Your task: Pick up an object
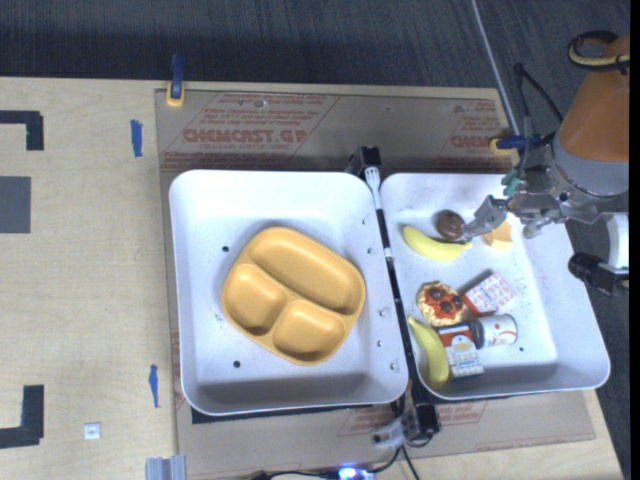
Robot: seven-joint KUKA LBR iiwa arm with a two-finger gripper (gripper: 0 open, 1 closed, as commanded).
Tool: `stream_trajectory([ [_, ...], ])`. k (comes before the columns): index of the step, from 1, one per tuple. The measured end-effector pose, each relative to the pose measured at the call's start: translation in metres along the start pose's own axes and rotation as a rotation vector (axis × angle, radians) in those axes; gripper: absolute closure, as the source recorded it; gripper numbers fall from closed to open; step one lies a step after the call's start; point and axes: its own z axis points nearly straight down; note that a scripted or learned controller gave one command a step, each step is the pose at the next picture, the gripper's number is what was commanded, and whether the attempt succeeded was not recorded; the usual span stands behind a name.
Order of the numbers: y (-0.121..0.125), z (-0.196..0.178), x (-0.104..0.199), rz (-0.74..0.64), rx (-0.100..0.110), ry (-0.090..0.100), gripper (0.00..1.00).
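Note:
My gripper [508,218] hangs over the back of the right bin [575,353], its fingers [487,213] spread open with nothing held between them. A small yellow block [497,234] lies just below the gripper. Left of it sit a brown round piece [450,225] and a yellow banana [432,243]. Toward the front lie a pizza-like toy [438,303], a red-and-white packet [491,292], a red-and-white can [490,332], a second banana [431,351] and a small box [464,361].
The left bin [195,218] holds a yellow tray [291,294] with three compartments. A black divider [380,228] runs between the two bins. The grey arm with its orange band [600,118] comes in from the right, with cables near it.

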Motion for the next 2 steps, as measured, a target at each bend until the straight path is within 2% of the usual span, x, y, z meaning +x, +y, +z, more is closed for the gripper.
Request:
stream_trajectory([
  [1, -0.024, 0.11, -0.008, 0.0, -0.013, -0.004, 0.0],
  [2, -0.09, 0.116, 0.002, 0.002, -0.032, -0.011, 0.0],
])
